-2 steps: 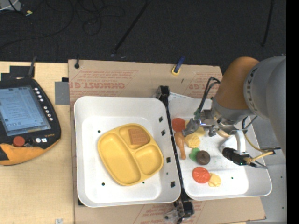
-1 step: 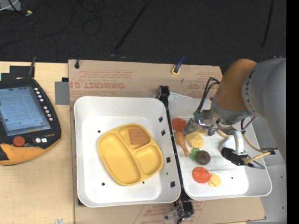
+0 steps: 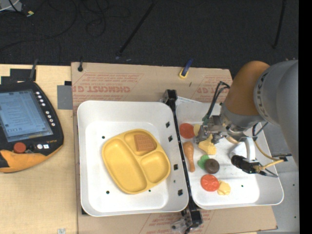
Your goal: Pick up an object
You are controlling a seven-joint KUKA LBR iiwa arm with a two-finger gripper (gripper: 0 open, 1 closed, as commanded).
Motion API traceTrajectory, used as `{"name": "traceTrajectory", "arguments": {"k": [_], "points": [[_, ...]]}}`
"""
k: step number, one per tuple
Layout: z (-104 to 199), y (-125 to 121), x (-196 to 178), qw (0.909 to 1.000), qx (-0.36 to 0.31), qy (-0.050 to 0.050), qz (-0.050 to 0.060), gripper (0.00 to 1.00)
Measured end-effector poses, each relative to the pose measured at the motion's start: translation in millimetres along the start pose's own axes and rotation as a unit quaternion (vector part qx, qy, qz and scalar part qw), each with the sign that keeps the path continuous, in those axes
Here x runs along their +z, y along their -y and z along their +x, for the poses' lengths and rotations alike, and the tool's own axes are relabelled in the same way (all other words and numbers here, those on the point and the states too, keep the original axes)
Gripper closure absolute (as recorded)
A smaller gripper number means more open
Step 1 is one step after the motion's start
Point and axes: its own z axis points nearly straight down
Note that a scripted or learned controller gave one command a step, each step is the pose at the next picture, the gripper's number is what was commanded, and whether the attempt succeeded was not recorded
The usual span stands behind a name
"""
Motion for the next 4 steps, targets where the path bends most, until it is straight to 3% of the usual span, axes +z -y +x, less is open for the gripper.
{"name": "traceTrajectory", "arguments": {"k": [3, 4], "points": [[-5.8, -5.6, -130.6, 1.0, -0.007, 0.0, 0.0, 1.0], [37.0, 31.5, -118.6, 1.0, -0.008, -0.001, 0.004, 1.0]]}}
